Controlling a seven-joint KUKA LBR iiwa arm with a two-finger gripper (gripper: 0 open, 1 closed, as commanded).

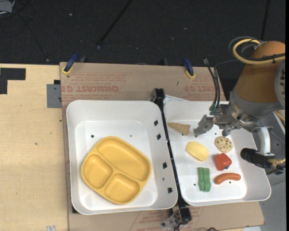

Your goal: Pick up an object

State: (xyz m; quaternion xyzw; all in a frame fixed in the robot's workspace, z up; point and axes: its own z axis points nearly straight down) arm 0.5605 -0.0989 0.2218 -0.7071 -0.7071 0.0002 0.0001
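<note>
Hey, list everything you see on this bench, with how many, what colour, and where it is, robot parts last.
left bin: one, white, left half of bench
divided plate: one, yellow, three compartments, lying in left bin
right bin: one, white, beside left bin
wedge-shaped toy food: one, tan, right bin's upper left
potato-shaped toy: one, pale yellow, middle of right bin
cookie: one, tan with dark spots, right of the potato shape
pepper-like toy: one, red, below the cookie
sausage: one, red-orange, lower right of right bin
green toy vegetable: one, green, left of the sausage
clamps: two, blue and yellow, back edge of the cardboard
arm: one, grey and orange, from the right
gripper: one, dark, over right bin above the potato shape
</note>
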